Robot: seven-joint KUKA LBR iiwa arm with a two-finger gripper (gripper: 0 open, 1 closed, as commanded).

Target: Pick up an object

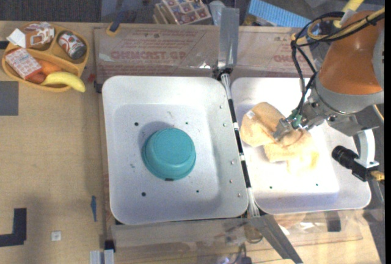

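A teal bowl (169, 153) sits upside down in the middle of the left bin (122, 104). In the right bin (324, 192) lies a pile of tan and yellow bread-like pieces (269, 134). My gripper (286, 129) reaches in from the right and is down on top of that pile, touching the tan piece. The gripper's body hides its fingertips and part of the pile.
A yellow tray (43, 58) with a banana and small toys rests on the bench at the far left. Cardboard walls stand behind both bins. The arm's grey and orange body (351, 73) and black cables hang over the right bin's far right side.
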